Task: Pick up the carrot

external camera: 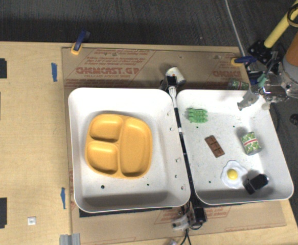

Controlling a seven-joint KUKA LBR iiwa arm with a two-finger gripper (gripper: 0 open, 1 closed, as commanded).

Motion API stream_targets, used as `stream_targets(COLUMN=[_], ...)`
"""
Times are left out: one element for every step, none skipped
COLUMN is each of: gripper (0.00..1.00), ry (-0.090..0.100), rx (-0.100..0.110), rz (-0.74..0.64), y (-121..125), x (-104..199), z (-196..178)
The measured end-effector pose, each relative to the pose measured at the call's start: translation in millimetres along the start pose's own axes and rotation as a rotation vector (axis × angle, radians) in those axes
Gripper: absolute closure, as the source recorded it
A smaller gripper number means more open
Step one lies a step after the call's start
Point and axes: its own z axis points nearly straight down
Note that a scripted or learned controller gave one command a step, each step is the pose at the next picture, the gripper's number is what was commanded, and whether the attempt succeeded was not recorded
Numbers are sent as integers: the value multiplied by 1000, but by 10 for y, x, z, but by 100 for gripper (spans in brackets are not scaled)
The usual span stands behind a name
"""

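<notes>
My gripper [249, 100] hovers over the right white bin's [279, 157] far right corner; grip state unreadable. No carrot identifiable to me: nearby lie a green leafy toy [197, 115] and brown chocolate bar [214, 146].

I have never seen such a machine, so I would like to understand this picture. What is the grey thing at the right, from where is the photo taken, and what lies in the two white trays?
The photo comes from one fixed camera above a bench, looking down at a slant. The grey thing with an orange band is a robot arm that reaches in from the right. At its end is a two-finger gripper, hovering over the far corner of the right bin; nothing is seen between its fingers.

The left bin holds a yellow plate with three compartments. The right bin holds small toy foods: a green leafy piece, a brown chocolate bar, a green and white can, a fried egg and a black object. I cannot make out a carrot in either bin.
</notes>
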Motion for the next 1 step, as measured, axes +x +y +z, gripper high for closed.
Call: stream_targets(gripper=[0], ry=[2], rx=[4], rz=[189], y=[-1060], x=[687], z=[513])
